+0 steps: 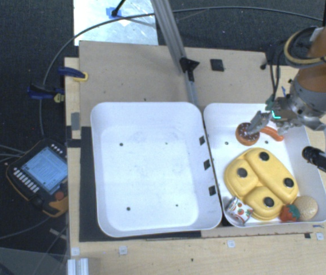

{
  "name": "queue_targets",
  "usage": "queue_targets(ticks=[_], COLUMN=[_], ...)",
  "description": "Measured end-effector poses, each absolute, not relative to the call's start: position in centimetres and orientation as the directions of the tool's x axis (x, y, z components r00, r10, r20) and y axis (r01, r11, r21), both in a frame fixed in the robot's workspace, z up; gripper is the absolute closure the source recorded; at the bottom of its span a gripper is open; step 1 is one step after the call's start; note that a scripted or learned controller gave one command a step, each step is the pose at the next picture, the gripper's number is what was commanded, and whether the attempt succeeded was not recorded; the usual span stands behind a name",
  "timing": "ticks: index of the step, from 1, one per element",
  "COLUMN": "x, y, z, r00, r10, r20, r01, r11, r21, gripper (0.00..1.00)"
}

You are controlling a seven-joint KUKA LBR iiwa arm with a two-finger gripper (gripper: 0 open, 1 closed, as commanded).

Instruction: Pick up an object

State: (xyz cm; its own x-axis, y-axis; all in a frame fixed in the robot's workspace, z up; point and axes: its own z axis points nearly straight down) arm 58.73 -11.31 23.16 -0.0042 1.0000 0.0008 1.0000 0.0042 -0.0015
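The right bin holds a big yellow toy with black dots, a brown ring-shaped doughnut, an orange curved piece, a small patterned white object, a red-and-green strawberry and a tan ball. My gripper reaches in from the right at the bin's back, its fingers pointing down-left, just right of the doughnut and next to the orange piece. Nothing shows between the fingers.
The left bin lies beside the right one. A grey pole slants across the back. A teach pendant and cables sit left of the bench. Black clips mark the bins' shared edge.
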Motion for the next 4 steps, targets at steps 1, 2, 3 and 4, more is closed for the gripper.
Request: queue_targets(ticks=[1,2,3,4], x=[58.8,58.0,58.0,58.8], y=[-11.3,-10.7,-10.4,-10.5], z=[23.3,17.8,11.6,10.6], r00=[-0.005,-0.002,-0.001,-0.004], r10=[1.000,1.000,1.000,1.000], r20=[0.000,0.000,0.000,-0.007], r01=[1.000,1.000,1.000,1.000], r11=[0.005,0.002,0.001,0.005], r21=[0.001,-0.003,-0.001,0.031], gripper=[0.00,0.00,0.00,0.00])
